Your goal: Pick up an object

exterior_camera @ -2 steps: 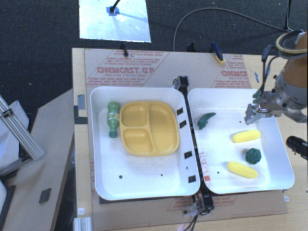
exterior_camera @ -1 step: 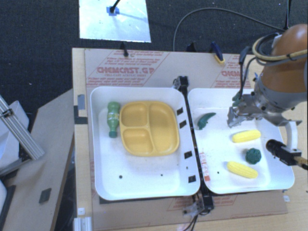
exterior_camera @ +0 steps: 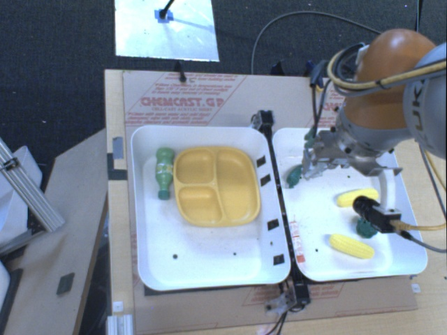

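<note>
The gripper [exterior_camera: 307,165] hangs low over a green thing [exterior_camera: 294,177] in the right bin [exterior_camera: 314,257]; its grip cannot be told, so nothing is visibly picked yet.

The bench [exterior_camera: 202,100] is a flat brown board with red letters printed near its far edge. Two white bins sit on it side by side, touching in the middle. The left bin [exterior_camera: 209,260] holds a yellow tray [exterior_camera: 215,185] with three parts, and a green bottle [exterior_camera: 164,173] lies just beside the tray. The right bin [exterior_camera: 321,257] holds two yellow corn cobs [exterior_camera: 351,246] and a small green thing [exterior_camera: 294,177] by its left wall.
</note>
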### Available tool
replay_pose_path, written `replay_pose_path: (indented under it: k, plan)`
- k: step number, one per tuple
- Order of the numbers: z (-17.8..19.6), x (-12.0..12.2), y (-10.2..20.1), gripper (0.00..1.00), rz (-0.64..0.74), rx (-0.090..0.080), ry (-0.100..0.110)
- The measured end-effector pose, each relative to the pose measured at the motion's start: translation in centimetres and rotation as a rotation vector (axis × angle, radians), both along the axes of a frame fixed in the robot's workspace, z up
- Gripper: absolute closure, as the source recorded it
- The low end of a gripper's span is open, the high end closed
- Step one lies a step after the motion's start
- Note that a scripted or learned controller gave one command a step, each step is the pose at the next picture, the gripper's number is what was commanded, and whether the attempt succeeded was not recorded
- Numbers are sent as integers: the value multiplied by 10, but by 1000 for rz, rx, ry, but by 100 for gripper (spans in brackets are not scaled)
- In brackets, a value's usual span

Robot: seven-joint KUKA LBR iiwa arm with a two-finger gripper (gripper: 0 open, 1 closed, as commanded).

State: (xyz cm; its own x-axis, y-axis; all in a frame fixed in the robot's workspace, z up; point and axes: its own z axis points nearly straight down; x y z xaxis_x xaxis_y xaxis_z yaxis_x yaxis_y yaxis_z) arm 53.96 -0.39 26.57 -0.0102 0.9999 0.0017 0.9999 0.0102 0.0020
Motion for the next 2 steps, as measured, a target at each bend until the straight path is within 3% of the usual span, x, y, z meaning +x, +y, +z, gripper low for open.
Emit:
replay_pose_path:
  k: [2]
  plan:
    - [-21, 16, 115, 100, 1, 0, 1]
